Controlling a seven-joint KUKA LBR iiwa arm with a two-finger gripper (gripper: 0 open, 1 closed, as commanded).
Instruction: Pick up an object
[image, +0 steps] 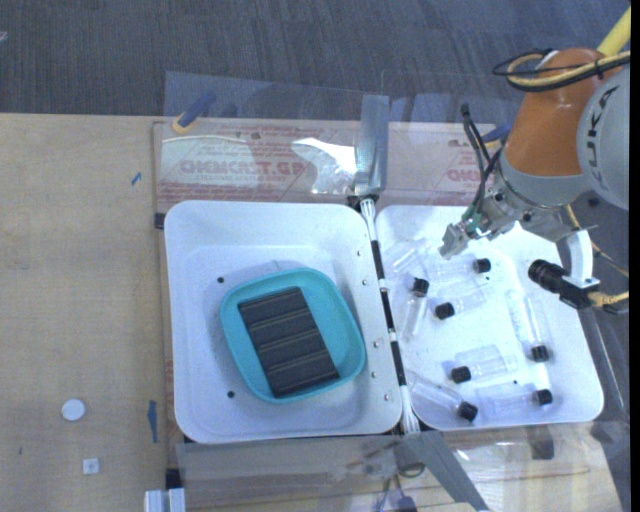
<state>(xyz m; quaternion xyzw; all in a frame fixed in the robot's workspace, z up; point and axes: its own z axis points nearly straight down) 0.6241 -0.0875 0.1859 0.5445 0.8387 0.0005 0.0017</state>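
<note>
While the gripper (455, 241), its spread impossible to tell, hangs low near the right white bin's (590, 385) far edge, presumably seeking a pick, small clear black-capped vials (475, 365) lie scattered across that bin.

- My arm (560, 120) enters from three o'clock, high in the frame, its orange band facing the camera above the grey wrist.
- My wrist slants down toward eight o'clock from the band.
- My gripper (455, 243) hangs at the tip, small and pale, pointing toward seven o'clock.
- Black and yellow cables loop over my band at twelve o'clock.
</note>
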